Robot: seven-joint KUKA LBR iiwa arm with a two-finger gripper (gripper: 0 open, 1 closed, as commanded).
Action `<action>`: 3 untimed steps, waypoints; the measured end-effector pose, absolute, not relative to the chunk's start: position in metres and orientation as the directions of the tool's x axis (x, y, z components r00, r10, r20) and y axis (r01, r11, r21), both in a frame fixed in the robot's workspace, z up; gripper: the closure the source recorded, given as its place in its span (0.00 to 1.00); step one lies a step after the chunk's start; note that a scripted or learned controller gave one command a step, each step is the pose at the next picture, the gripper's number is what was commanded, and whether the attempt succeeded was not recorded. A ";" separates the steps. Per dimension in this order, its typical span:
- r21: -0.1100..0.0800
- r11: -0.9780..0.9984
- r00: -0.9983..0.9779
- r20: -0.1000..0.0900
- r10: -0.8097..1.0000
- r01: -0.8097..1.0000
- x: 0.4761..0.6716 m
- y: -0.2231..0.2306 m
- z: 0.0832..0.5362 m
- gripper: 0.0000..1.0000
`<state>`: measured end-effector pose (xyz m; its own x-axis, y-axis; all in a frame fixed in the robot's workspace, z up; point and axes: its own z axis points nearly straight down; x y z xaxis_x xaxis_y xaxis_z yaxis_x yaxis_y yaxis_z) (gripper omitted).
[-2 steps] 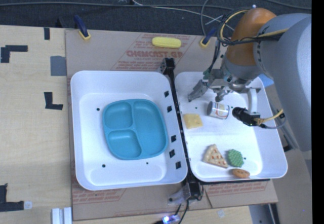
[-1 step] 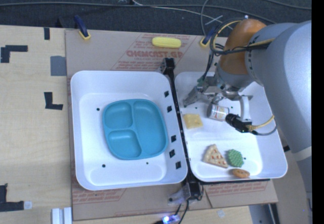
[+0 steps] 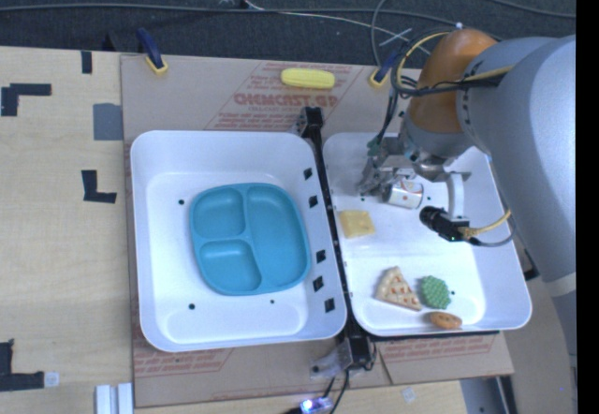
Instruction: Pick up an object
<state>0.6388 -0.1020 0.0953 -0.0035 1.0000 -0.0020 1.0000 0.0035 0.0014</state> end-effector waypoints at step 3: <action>-0.001 0.007 -0.007 0.001 1.000 1.000 0.638 -0.042 0.205 1.00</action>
